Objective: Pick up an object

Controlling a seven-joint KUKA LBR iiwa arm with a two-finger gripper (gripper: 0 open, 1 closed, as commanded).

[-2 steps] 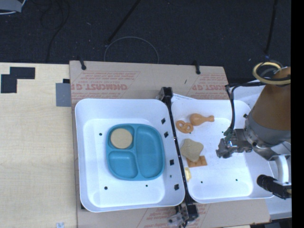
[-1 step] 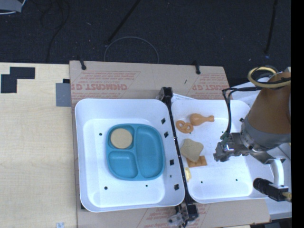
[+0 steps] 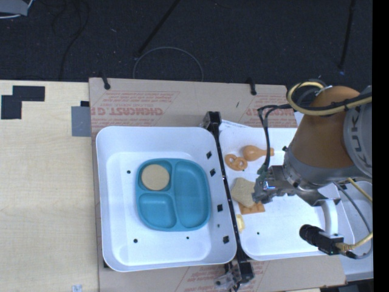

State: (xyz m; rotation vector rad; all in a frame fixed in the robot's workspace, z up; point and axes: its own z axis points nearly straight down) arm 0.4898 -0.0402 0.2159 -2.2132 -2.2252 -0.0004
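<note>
Camera view, the one fixed overhead shot, so going left to right.

Left shallow white plastic bin (image 3: pixel 115 163) has a blue three-section plastic plate (image 3: pixel 173 194) sitting roughly in the middle, w/ a round tan cookie-looking disc (image 3: pixel 154 176) in the plate's upper-left compartment. Prob parked there as a fixed prop, well away from the arm, so not what this try is after imo.

Right shallow white plastic bin (image 3: pixel 285 242) is where the action is. Pickable stuff is bunched against its left wall next to the divider: a small orange pretzel-shaped toy (image 3: pixel 236 161), a tan pear- or drumstick-shaped toy (image 3: pixel 255 152) just beside it, a beige bread-slice-shaped piece (image 3: pixel 242 191) below them, an orange flat bit (image 3: pixel 253 208) touching the bread's lower edge, and a yellowish thing (image 3: pixel 240 224) right at the wall, too small to ID.

The grey KUKA arm w/ orange band (image 3: pixel 325 139) comes in from the right, and its two-finger gripper (image 3: pixel 265 186) is low over the bin right beside the bread slice's right edge. Wrist hardware blocks the tips, so can't tell the jaw state, or whether anything's between them.

My guess: it's lining up on the bread piece, since that's the nearest target. Risk is the clutter; the orange bit touches it and the wall is near, so it could get nudged instead of lifted.
</note>
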